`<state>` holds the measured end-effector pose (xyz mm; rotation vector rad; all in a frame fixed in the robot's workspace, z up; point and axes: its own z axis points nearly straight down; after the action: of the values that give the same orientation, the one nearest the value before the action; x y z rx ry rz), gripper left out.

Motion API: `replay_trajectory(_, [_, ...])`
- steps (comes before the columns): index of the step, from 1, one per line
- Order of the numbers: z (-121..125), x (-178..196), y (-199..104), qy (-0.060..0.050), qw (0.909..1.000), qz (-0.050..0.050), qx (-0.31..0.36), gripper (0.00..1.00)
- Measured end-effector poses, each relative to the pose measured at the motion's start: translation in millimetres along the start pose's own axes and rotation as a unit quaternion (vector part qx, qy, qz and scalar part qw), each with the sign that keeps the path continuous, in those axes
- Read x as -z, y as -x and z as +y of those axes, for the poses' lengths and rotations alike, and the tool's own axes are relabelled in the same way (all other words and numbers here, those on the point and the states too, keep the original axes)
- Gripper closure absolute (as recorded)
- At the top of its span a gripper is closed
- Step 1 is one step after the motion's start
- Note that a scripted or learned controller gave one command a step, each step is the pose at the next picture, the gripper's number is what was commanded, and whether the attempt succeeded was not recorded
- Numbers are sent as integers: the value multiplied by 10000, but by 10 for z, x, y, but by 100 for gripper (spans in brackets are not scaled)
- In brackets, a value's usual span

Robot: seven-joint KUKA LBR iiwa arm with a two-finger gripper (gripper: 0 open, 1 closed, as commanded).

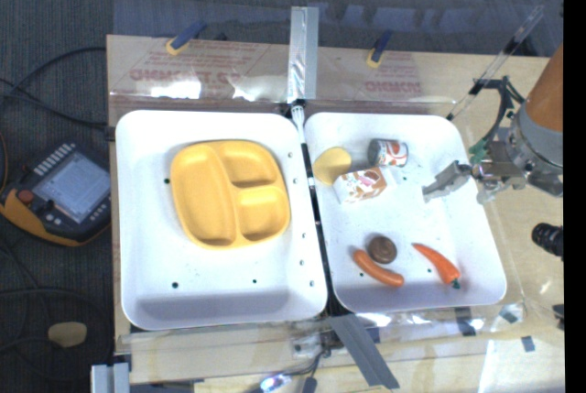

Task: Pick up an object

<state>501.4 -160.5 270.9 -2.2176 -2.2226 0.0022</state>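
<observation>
The arm [548, 121] is grey, with an orange band above the wrist at the right edge. Thin dark cables loop round the wrist, beside a green spot on its left side. The tool [450, 180] is a pale grey metal piece with small dark fittings behind it.
</observation>
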Motion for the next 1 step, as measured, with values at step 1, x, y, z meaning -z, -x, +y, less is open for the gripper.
replay_trajectory(1, [227, -1656, -69, -3, 9995, 4, 310, 0])
